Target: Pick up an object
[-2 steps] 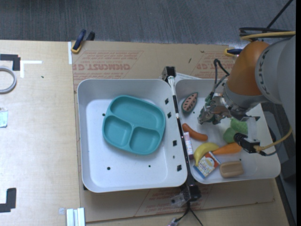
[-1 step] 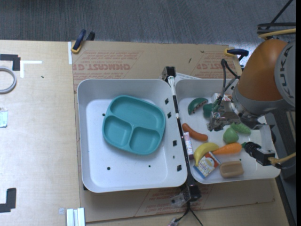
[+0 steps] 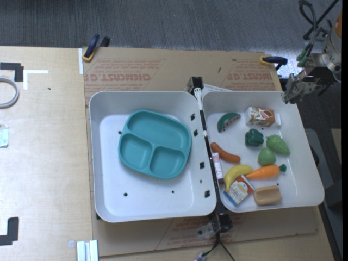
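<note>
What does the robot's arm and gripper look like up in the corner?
The gripper is small, dark grey and boxy. Above it sit pale metal parts with green bits, and thin black cables loop up past the top right corner.

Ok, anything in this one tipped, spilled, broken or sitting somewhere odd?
Nothing stands out. The teal divided plate lies flat in the left bin. The toy foods, among them the banana, carrot and sausage, all lie inside the right bin. The gripper is at that bin's far right corner.
</note>
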